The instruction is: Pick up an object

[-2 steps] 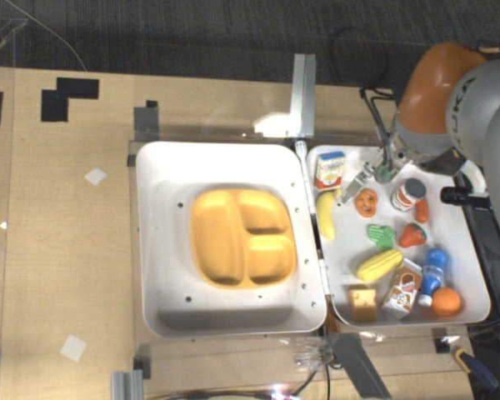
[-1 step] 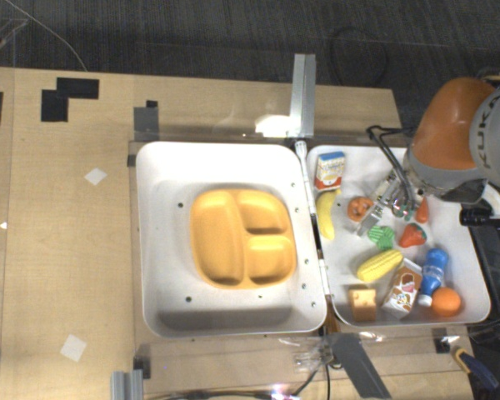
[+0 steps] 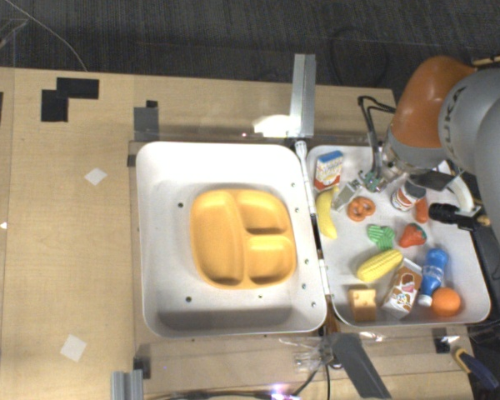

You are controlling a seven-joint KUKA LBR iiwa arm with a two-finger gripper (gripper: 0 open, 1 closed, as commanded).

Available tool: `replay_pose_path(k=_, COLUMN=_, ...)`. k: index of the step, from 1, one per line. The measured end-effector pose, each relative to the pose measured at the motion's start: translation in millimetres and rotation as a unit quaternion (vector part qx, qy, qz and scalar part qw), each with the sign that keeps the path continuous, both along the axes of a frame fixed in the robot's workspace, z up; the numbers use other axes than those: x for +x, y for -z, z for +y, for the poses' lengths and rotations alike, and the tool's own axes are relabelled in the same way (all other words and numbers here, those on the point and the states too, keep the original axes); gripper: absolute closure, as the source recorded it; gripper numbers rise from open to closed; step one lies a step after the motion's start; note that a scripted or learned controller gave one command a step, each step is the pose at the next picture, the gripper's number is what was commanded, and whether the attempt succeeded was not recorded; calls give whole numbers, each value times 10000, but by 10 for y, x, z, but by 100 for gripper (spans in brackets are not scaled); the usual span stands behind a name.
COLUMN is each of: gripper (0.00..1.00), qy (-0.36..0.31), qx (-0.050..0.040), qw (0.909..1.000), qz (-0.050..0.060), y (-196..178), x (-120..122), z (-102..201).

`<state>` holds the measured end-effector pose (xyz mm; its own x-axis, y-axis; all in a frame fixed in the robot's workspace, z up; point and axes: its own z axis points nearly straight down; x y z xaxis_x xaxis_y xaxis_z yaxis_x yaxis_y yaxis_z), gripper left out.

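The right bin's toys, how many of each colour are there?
Right bin, as best I can tell:
Yellow: 2, banana, corn
Orange: 2, ball, round slice
Red: 1, strawberry
Green: 1
Blue: 1, bottle
Mixed cartons: 2
Tan block: 1
Total: 10

A pale wooden counter (image 3: pixel 58 248) fills most of the frame, with a strip of dark grey carpeted floor (image 3: pixel 192 15) running along the top edge. Black stepped tape marks (image 3: pixel 67 97) sit on the counter in the upper left, and small pale squares (image 3: pixel 95 176) lie further down its left side. A grey metal post (image 3: pixel 303 94) stands at the upper middle, beside a bright glare spot (image 3: pixel 275 127).
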<state>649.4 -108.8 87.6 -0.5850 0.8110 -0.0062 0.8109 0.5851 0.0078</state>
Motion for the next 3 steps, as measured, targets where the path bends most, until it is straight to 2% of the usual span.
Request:
replay_pose_path(k=1, gripper=100, qy=-35, qx=-14, qw=10000, qz=-66, y=-158, x=39, z=1)
replay_pose_path(k=2, gripper=0, qy=-39, qx=-13, qw=10000, qz=-60, y=-151, x=36, z=5)
replay_pose_path(k=3, gripper=0, qy=979, qx=1, qw=9952, qz=-2, y=-7, x=-160, z=67)
